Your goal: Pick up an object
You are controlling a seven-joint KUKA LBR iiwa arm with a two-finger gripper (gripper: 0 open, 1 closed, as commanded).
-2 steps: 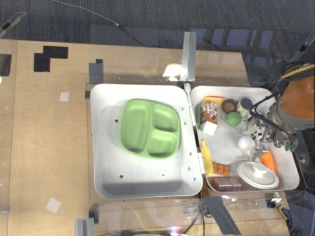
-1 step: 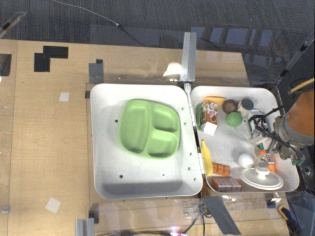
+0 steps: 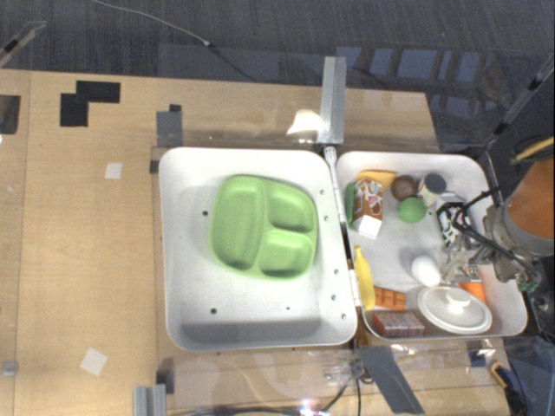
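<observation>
— Several things are crowding the right bin (image 3: 499,319), and I'm watching the gripper (image 3: 457,263) hanging low near its right wall, beside the egg (image 3: 425,271) and just above the bowl (image 3: 454,309).

— Is it gripping anything?

— I can't tell; the wrist and cables are hiding that end, so I'm not guessing.

— Which piece are you judging easiest?

— I'm leaning toward the egg. It's looking like a light, hard plastic toy, smooth and rounded, so it's probably going to squirt sideways unless it's taken across its narrow middle. The bowl is stiff and light, but it's offering just a thin rim to pinch.

— And the left bin?

— That's holding the green tray (image 3: 263,225), wide and shallow, well apart from the arm. I'm treating it as awkward: only the edge or a divider is giving any purchase.
</observation>
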